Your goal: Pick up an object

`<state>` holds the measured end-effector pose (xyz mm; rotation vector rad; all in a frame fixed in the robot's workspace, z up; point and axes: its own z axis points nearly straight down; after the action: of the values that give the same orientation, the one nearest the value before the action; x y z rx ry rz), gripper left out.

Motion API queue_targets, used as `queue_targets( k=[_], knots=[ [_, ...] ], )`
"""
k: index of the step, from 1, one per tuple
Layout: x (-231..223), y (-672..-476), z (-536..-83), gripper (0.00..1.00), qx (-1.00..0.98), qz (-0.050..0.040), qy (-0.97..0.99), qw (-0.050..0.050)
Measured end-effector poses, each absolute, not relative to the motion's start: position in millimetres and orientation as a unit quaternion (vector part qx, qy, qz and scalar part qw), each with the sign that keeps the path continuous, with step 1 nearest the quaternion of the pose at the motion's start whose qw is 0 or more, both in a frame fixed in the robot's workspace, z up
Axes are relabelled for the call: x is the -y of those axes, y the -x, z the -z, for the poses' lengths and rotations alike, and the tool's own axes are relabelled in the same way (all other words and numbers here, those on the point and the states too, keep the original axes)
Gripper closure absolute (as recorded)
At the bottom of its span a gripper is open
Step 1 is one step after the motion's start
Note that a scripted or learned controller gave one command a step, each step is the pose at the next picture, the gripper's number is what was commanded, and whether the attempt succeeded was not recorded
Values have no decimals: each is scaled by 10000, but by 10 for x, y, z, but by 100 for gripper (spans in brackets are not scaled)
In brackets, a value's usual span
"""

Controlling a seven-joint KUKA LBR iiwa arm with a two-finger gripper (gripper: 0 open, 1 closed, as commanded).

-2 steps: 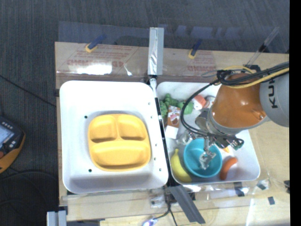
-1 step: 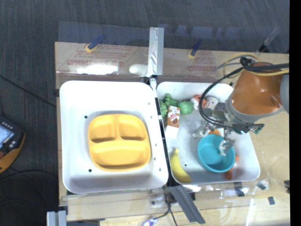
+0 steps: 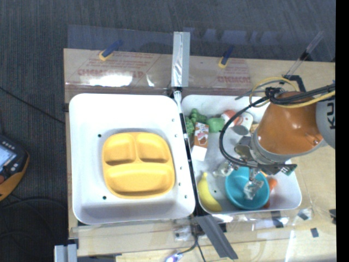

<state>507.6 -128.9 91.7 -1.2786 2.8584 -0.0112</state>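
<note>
My gripper [image 3: 252,188] hangs down from the orange-banded wrist [image 3: 286,127] into the right bin [image 3: 292,201], its tip inside or just above a teal bowl [image 3: 240,192]. A yellow banana-shaped toy [image 3: 207,194] lies left of the bowl. Green toys [image 3: 195,119], a red and white packet [image 3: 201,134], a white card [image 3: 200,153] and a white cup-like piece [image 3: 244,121] lie at the back of that bin. A small orange piece [image 3: 272,184] peeks out right of the bowl. The arm hides much of the bin's right side.
The left bin [image 3: 87,146] holds a yellow divided tray [image 3: 139,164]. Black and yellow cables [image 3: 272,91] loop off the arm above the right bin. A metal post [image 3: 180,59] stands behind the wall between the bins.
</note>
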Motion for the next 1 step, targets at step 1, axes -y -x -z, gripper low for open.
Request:
queue_targets(
  k=[1],
  knots=[
    [1744, -5335, -1910, 0, -8658, -13, 5004, 25]
  ],
)
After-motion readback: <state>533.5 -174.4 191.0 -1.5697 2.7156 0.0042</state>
